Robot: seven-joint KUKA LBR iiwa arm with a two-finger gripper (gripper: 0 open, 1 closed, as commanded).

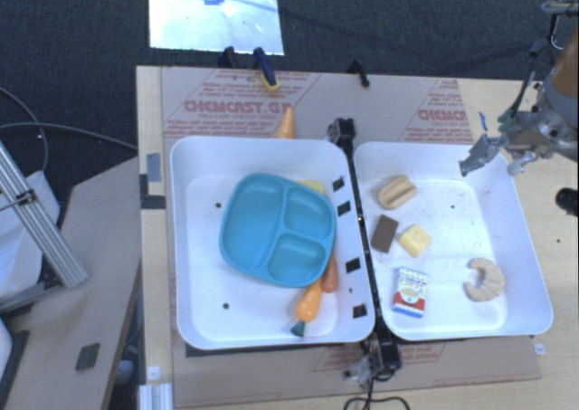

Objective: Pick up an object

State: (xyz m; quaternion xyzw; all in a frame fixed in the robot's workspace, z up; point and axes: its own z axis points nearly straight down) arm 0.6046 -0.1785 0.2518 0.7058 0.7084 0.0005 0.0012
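in the right bin (529, 254) — smooth curved croissant (484, 278), boxy carton (410, 293)

In the left bin (194, 218) you have a divided plate (276, 229) lying over a carrot (309, 301) that pokes out at its near edge. In the right bin (516, 218) you have a bread roll (395, 191) at the back, a flat block (384, 233) and a cube (415, 240) just beside each other mid-bin, a small carton (410, 292) nearest you, and a croissant (484, 279) to its right. The gripper (493, 153) sits over that bin's far right corner.
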